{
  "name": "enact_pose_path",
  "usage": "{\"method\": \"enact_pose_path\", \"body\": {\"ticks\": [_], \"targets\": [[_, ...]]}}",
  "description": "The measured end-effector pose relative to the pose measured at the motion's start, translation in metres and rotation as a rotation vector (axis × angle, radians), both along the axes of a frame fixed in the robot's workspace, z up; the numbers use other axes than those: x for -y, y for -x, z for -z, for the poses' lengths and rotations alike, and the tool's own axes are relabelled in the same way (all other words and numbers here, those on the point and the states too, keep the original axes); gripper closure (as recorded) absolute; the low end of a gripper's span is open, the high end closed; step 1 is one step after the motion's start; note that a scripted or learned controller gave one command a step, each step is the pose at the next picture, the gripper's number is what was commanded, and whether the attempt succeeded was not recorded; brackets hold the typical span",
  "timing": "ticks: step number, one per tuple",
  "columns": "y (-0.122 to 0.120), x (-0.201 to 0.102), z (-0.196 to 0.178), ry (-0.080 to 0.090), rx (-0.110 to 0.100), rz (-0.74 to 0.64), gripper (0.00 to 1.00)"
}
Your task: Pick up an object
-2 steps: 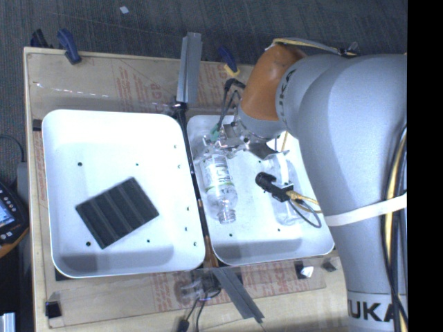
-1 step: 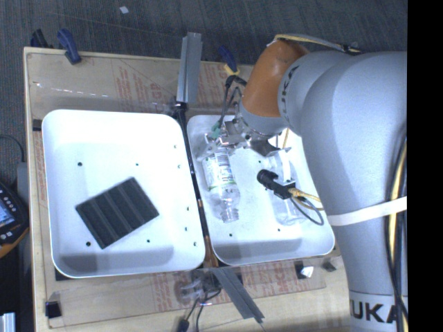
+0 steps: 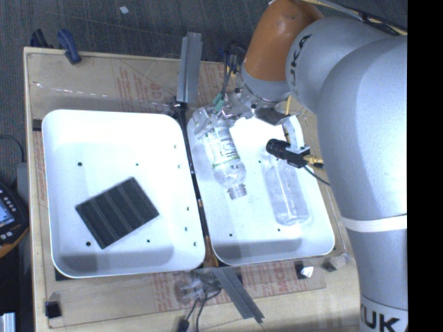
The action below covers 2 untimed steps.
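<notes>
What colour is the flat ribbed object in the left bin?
Dark grey to black ribbed object, in the camera view.

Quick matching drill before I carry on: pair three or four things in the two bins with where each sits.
Things:
1. dark ribbed pad
2. labelled clear bottle
3. clear plastic container
4. claw

Places:
A. right bin, along its right side
B. left bin, lower part
C. over the right bin's top edge
D. right bin, near the divider

Pairs: 1-B, 2-D, 3-A, 4-C
</notes>
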<state>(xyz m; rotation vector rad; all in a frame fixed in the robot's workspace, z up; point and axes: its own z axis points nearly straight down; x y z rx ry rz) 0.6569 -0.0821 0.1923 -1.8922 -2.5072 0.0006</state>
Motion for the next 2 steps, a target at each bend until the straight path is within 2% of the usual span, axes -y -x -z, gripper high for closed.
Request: {"method": "enact_pose_path", "body": {"ticks": [1, 2], "targets": [[0.0008, -0.0545, 0.0017, -0.001, -0.005, -0.027, 1.00], [0.0010, -0.0634, 0.0020, -0.001, -0.006, -0.038, 1.00]]}}
